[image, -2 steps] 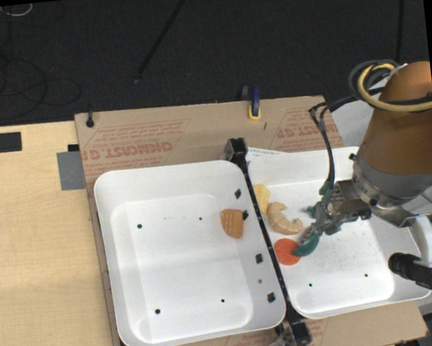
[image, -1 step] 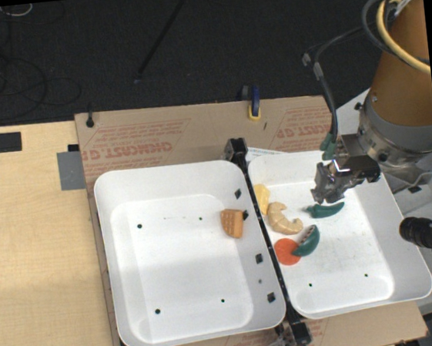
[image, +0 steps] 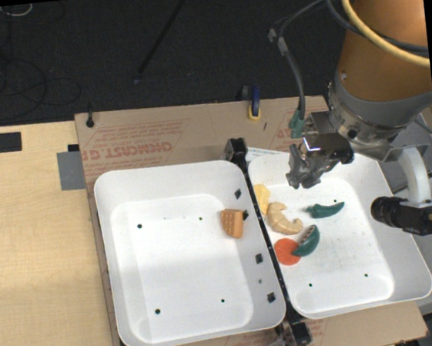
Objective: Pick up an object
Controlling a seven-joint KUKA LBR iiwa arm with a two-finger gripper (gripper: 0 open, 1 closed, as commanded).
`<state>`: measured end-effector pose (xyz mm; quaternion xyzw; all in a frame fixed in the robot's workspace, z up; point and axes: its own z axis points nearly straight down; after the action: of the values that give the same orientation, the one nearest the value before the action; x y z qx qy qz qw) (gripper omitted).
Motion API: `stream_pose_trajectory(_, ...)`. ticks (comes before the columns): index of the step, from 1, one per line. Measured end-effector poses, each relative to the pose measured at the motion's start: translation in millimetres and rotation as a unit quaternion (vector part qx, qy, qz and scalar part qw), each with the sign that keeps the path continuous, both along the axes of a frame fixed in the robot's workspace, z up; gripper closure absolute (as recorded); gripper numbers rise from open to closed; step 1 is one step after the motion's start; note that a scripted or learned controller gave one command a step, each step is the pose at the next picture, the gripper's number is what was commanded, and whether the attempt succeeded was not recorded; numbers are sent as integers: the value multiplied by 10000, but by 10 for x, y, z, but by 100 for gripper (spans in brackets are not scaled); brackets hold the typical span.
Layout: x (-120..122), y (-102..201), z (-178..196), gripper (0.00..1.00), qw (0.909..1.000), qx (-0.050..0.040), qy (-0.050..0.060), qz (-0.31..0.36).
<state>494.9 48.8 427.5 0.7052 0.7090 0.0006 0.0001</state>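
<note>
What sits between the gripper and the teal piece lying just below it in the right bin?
Nothing visible. The gripper hangs above the right bin, and the teal curved piece lies apart on bare bin floor below and slightly right of it. The tan curved piece lies off to the left, out of that path.

A pale wooden table (image: pixel 33 267) spreads across the left and near side under a brown cardboard sheet (image: pixel 166 139) with red print, while beyond its far edge lies a dark floor (image: pixel 147 44) strewn with black cables (image: pixel 3 76).
</note>
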Motion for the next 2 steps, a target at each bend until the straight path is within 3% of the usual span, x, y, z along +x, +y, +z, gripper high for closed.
stream_pose_trajectory(1,637,410,1153,100,10000,3,-45,-6)
stream_pose_trajectory(2,622,406,1193,100,10000,-15,37,17)
